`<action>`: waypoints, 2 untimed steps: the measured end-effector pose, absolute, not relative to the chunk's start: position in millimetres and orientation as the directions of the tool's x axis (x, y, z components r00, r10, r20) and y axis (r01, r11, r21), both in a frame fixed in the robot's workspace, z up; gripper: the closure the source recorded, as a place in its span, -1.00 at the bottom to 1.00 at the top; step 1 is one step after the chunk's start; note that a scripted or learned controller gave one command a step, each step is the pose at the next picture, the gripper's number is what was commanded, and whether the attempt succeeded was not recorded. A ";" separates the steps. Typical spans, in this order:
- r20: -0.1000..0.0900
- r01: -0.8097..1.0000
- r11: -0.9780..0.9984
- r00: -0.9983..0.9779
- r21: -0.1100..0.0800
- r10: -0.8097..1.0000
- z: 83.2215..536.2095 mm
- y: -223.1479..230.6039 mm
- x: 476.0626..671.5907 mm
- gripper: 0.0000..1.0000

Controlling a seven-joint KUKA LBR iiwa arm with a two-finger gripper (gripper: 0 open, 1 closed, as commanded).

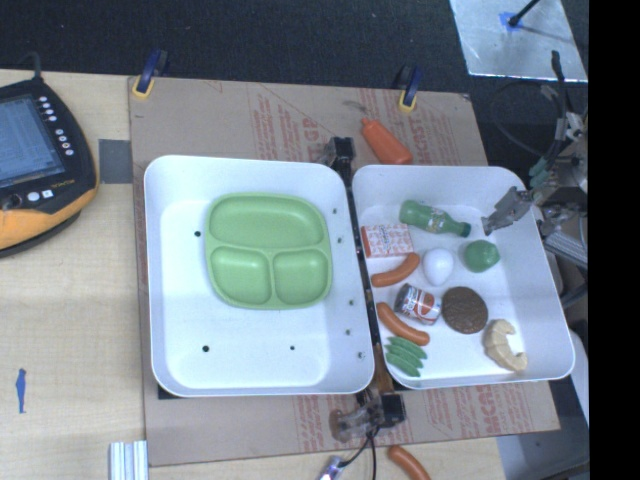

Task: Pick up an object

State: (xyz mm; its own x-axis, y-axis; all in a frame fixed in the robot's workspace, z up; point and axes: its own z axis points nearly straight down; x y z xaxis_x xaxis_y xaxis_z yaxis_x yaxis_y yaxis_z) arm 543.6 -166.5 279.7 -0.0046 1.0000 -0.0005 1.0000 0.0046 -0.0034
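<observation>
The right bin (530,298) holds several toy foods: a green bottle (432,218), a red-and-white packet (386,239), a white egg (438,265), a green lime (481,256), two sausages (396,268) (402,323), a small can (417,304), a brown patty (464,310), a green pea pod (405,356) and a pale pastry (503,345). My gripper (505,211) hangs at the bin's upper right edge, just above and right of the lime, with nothing seen between its fingers.
The left bin (170,348) bears a green divided plate (268,250). An orange carrot (384,142) lies on the cardboard behind the bins, and another sausage (410,461) lies in front. A teach pendant (35,163) sits at far left.
</observation>
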 end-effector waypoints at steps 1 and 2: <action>-0.001 1.000 0.005 -0.005 -0.008 1.000 155.3 -211.2 593.4 -1.00; -0.001 1.000 0.006 -0.006 -0.005 1.000 91.5 -200.7 598.1 -1.00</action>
State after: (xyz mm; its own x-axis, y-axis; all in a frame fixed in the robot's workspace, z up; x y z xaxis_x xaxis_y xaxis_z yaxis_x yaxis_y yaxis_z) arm 598.1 -200.7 91.5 -0.0058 1.0000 -0.0012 1.0000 0.0058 -0.0050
